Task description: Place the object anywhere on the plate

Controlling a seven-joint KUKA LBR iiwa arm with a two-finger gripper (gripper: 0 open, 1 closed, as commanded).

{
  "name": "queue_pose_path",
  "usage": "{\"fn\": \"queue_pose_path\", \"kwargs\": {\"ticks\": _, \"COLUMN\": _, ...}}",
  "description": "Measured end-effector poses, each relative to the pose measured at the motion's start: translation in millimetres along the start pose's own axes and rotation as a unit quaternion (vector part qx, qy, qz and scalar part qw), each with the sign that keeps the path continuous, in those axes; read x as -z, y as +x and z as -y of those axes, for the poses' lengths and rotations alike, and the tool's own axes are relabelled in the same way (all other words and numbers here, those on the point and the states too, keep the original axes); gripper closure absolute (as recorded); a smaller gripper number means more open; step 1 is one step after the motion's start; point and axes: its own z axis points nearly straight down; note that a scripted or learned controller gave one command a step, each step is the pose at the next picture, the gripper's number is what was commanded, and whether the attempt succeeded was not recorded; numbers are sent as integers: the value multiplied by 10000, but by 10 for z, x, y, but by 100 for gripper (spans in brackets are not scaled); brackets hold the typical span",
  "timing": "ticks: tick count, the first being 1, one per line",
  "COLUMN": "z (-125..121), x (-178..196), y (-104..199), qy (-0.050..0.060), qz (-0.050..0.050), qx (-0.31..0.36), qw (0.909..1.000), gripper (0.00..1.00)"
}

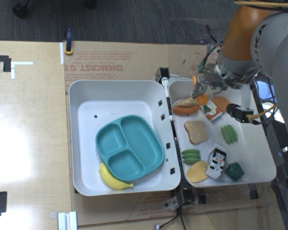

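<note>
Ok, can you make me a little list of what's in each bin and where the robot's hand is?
left bin: blue plate with three sections, banana beside its lower edge
right bin: hot dog, bread slice, green pods, small carton
gripper: over the right bin's top end, by the hot dog
on the plate: nothing yet

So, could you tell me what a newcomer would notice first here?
Probably the teal plate in the left bin, with a yellow banana against its near edge. Next, the arm's hand low over the toy food at the back of the right bin.
</note>
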Motion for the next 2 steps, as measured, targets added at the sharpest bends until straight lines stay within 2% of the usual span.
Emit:
{"fn": "queue_pose_path", "kwargs": {"ticks": 1, "z": 492, "x": 3, "y": 761, "qy": 13, "qz": -11, "qx": -790, "qw": 9969, "gripper": 100}}
{"fn": "queue_pose_path", "kwargs": {"ticks": 2, "z": 983, "x": 112, "y": 1371, "qy": 20, "qz": -8, "qx": -1363, "qw": 9907, "gripper": 100}}
